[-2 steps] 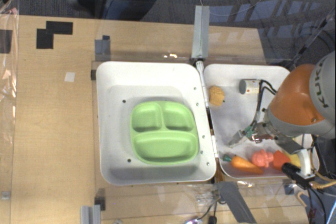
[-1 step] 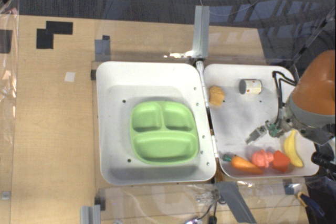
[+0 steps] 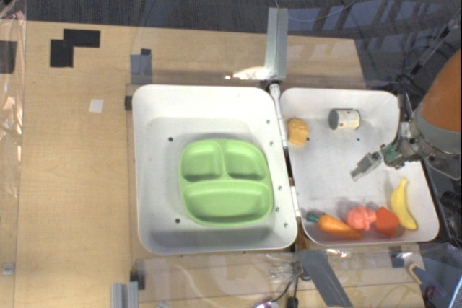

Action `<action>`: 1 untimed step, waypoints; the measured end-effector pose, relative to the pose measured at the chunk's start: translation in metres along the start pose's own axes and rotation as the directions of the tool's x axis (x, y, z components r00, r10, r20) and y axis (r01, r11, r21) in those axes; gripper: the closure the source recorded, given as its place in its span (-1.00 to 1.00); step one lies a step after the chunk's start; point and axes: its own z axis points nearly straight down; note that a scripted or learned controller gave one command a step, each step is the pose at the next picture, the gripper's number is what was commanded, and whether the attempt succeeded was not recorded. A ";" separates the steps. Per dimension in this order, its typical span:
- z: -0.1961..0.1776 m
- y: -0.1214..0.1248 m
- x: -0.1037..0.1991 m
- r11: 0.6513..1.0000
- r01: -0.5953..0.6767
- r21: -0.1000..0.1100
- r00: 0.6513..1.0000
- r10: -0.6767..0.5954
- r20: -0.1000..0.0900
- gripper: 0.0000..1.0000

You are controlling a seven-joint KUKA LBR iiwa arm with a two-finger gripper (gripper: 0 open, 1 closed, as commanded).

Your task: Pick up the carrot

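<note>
The carrot (image 3: 336, 225) is orange with a green stem end and lies on its side at the front edge of the right bin (image 3: 325, 177), near that bin's front left corner. My gripper (image 3: 366, 165) hangs over the middle right of the same bin, behind the carrot and to its right, well apart from it. Nothing shows in the gripper. The arm comes in from the right edge of the view.
A pink toy (image 3: 359, 217), a red one (image 3: 387, 221) and a banana (image 3: 401, 204) lie just right of the carrot. A yellow item (image 3: 297, 130) and a grey can (image 3: 344, 119) sit at the bin's back. The left bin (image 3: 148, 155) holds a green divided plate (image 3: 225, 180).
</note>
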 end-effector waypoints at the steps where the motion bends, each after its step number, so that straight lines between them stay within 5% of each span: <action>1: 0.057 -0.011 0.032 0.994 -0.106 0.002 0.994 0.106 -0.002 -1.00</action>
